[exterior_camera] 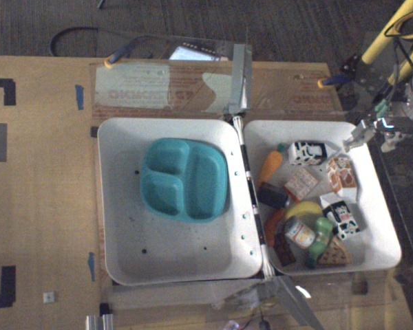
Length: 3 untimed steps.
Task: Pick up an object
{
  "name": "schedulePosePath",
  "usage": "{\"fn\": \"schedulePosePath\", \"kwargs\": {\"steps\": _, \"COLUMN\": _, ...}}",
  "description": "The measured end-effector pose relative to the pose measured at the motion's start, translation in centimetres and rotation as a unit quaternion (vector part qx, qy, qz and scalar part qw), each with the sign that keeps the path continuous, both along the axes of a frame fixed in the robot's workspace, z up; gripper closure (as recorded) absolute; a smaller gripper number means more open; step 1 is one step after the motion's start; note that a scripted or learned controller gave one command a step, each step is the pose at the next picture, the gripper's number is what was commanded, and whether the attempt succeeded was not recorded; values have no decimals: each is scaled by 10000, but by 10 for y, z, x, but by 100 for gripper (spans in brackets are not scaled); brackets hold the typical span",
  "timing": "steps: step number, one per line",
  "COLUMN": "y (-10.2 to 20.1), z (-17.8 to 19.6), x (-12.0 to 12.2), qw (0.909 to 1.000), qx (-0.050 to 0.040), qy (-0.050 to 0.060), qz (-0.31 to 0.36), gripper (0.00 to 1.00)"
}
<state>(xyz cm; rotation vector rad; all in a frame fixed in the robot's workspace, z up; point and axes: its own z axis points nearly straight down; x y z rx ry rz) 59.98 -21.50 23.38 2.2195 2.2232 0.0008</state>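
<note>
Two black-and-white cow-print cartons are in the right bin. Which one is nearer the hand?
The cow-print carton at the bin's far edge, beside the carrot; the other lies lower, nearer the front.

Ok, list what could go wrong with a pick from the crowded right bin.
1. The toys in the right white bin lie packed together: the orange carrot, the black-and-white cow-print carton and the small tan box nearly touch, so fingers may catch two or shove a neighbour.
2. The gripper sits at the bin's far right corner, near the rim; a straight descent could strike the wall.
</note>
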Motion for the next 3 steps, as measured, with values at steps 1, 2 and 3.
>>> {"fn": "schedulePosePath", "kwargs": {"steps": 1, "y": 0, "z": 11, "x": 1, "qw": 10000, "qx": -8, "qy": -18, "qz": 12, "gripper": 100}}
{"fn": "schedulePosePath", "kwargs": {"steps": 2, "y": 0, "z": -7, "x": -28, "qw": 9967, "qx": -1, "qy": 0, "qz": 815, "gripper": 100}}
{"fn": "schedulePosePath", "kwargs": {"steps": 3, "y": 0, "z": -115, "x": -25, "qw": 9895, "qx": -60, "qy": -133, "qz": 1438, "gripper": 100}}
